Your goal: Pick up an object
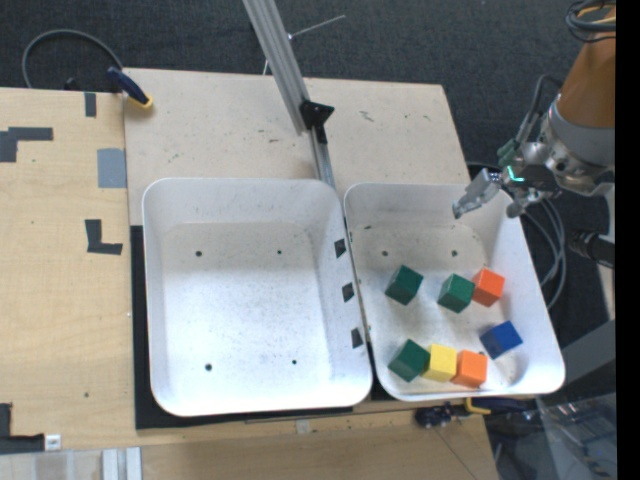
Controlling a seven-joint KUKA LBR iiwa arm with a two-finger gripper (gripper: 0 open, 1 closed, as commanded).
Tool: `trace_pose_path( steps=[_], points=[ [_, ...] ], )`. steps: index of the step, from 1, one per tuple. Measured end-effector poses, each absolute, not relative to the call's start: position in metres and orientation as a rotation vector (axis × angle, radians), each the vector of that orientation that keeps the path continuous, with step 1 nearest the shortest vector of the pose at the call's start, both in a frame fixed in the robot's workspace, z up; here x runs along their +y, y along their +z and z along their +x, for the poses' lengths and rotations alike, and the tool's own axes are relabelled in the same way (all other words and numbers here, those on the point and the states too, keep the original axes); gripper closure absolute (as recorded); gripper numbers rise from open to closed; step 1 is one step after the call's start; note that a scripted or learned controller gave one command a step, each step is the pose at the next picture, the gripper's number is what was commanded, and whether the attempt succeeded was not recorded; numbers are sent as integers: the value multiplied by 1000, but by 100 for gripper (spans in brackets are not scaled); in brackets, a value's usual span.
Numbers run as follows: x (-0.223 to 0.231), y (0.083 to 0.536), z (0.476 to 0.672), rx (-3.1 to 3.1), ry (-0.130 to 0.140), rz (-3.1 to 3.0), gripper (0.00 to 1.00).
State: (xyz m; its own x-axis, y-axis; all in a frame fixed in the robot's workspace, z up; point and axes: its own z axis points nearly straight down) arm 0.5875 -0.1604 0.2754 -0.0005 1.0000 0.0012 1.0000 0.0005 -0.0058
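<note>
nearest the camera, along the near edge of the right bin [520, 268], sits a row of three blocks touching one another: a green block [408, 359], a yellow block [440, 361] and an orange block [470, 368]. just behind them toward the right wall lies a blue block [501, 339], and further up, around the middle of that bin, a second green block [404, 285] stands apart from a third green block [456, 293], which touches a second orange block [488, 286]. the left bin [160, 268] has only its speckled floor showing. judging by all this, the pick has not begun in any real sense: every block rests on the bin floor and nothing is lifted. the gripper [490, 196] hangs over the far right corner of the right bin, near its far rim; its two fingers look spread apart with nothing between them, so it appears released and carrying nothing. the closest candidates, the third green block and its orange neighbour, lie toward the near side from the gripper, well apart from it and lower. what is left, i judge, is the whole job: choosing a block, moving over it, descending, closing and lifting.
</note>
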Motion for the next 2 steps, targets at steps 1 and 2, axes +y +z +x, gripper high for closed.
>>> trace_pose_path(
  steps=[1,2],
  points=[
    [-160,278,588,-2224,1,-2218,0],
    [-163,217,595,-2219,8,-2217,0]
  ],
)
